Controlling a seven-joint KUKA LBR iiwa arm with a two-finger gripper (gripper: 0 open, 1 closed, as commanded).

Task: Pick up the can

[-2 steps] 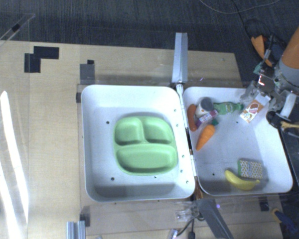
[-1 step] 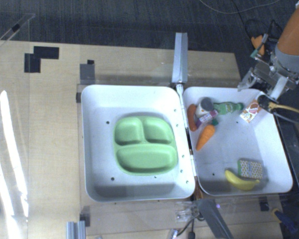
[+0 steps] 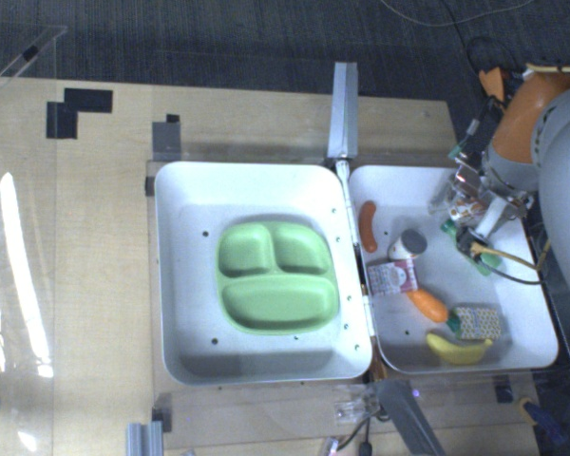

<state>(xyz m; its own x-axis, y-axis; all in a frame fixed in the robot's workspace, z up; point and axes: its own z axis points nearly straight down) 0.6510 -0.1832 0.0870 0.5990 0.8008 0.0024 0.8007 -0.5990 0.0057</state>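
**Arm hangs over right bin, can still lying below**

While I watch from my remote station, a pale wooden bench (image 3: 95, 255) sits on dark carpet (image 3: 218, 17), with a thin cable (image 3: 456, 8) looping across the floor at top. A clear panel (image 3: 19, 160) covers the bench's left part, and black tape marks (image 3: 76, 107) show near its far corner. Two shallow white bins (image 3: 171, 350) with rounded corners stand side by side, split by a metal rail (image 3: 344, 112). One glossy green tray (image 3: 275, 275) with three compartments lies in the left bin. I count six things in the right bin (image 3: 541, 350): one red sausage (image 3: 368, 227), one can (image 3: 407, 246) with a grey top near the bin's middle, one pink-printed packet (image 3: 391, 277) just beside it, one carrot (image 3: 427, 305), one speckled sponge (image 3: 477, 322) and one banana (image 3: 459, 350). The gripper (image 3: 467, 215) hangs at the bin's far right side, well apart from the can; I cannot tell how its claw stands. One orange band (image 3: 541, 103) tops the grey arm.
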